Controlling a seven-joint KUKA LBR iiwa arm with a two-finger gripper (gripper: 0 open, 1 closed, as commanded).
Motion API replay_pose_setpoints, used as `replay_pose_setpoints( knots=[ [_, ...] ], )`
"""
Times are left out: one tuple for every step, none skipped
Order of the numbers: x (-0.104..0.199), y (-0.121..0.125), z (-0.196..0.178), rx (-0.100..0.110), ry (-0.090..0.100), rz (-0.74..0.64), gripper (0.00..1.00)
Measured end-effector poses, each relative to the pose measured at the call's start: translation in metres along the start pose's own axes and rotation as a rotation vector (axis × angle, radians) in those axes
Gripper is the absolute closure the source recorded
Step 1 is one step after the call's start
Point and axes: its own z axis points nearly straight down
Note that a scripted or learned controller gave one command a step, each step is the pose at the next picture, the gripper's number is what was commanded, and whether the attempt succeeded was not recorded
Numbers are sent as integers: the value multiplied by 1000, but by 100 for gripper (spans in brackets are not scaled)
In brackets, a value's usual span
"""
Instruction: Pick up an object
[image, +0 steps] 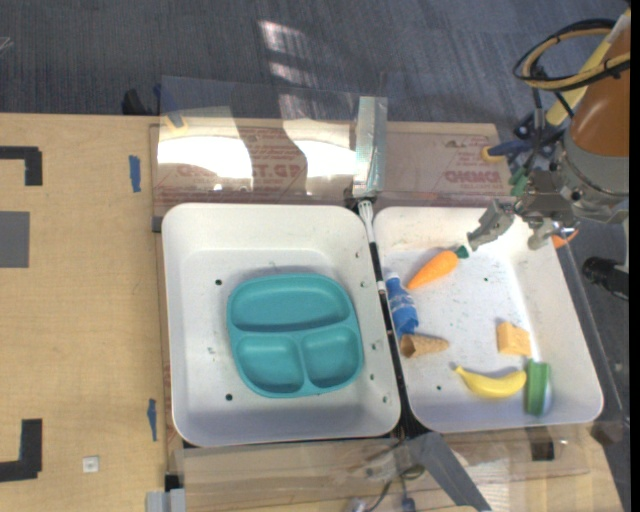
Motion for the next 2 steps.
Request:
replay_pose_setpoints(
  knots=[
    [9, 62, 124, 13, 2, -101, 0],
    [15, 86, 190, -3, -1, -206, 0]
  ],
)
